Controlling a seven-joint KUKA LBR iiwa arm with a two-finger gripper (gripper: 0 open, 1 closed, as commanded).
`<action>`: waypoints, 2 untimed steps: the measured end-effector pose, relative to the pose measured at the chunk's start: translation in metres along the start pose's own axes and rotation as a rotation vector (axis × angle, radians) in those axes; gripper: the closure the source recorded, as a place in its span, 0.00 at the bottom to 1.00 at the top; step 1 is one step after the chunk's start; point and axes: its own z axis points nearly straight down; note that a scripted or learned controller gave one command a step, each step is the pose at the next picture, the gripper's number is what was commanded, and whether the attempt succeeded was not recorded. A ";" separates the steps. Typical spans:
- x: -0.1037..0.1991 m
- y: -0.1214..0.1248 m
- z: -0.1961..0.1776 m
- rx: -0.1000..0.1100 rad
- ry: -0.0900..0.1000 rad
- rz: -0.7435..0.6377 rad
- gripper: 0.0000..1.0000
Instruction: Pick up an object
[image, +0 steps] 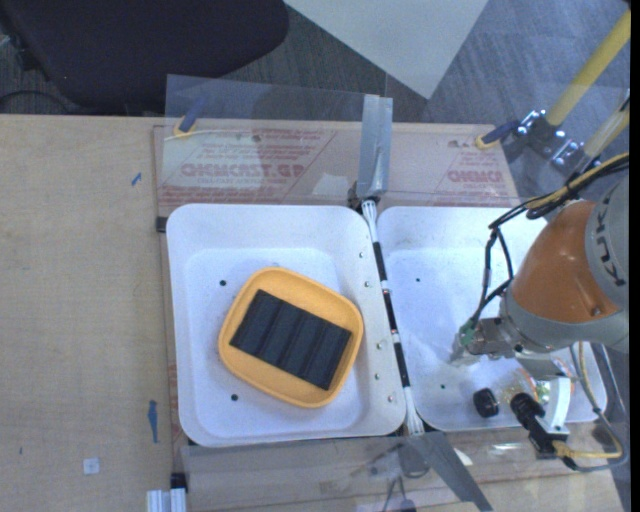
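A wooden bench (70, 300) seen from above at a slant carries two shallow white bins side by side. Behind the bins, toward the bench's far edge, lies a clear plastic sheet (270, 165) with faint red lettering, with a grey strip standing over the seam between the bins.

The left bin (190, 240) holds one object: a rounded, square yellow tray (291, 336) with a black ribbed insert filling its middle (the ribs run as four or so parallel bars). It lies flat, turned slightly askew, around the middle of the bin floor and a little toward the bin's near edge, apart from all four walls.

The right bin (420, 240) has the robot arm (565, 270) over it. The arm enters from the right, grey with a broad orange band above the wrist, and bends down toward the bin's near right part. Black cables loop from the wrist along its left side. The claw (470, 345) sits low over the bin floor, near the bin's near edge and right of its middle; its tip looks small and metallic, and whether it is spread or closed cannot be told from this angle. Nothing can be seen between its tips.

Just nearer the bench's front edge than the claw, small black round parts (486, 402) and a bit of wiring show beneath the wrist; what they belong to is unclear.

A yellow pole (595, 65) crosses the far right corner.
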 end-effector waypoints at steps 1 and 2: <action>0.000 0.000 0.000 0.000 0.000 0.000 0.00; -0.067 -0.009 -0.046 0.016 0.004 0.115 0.00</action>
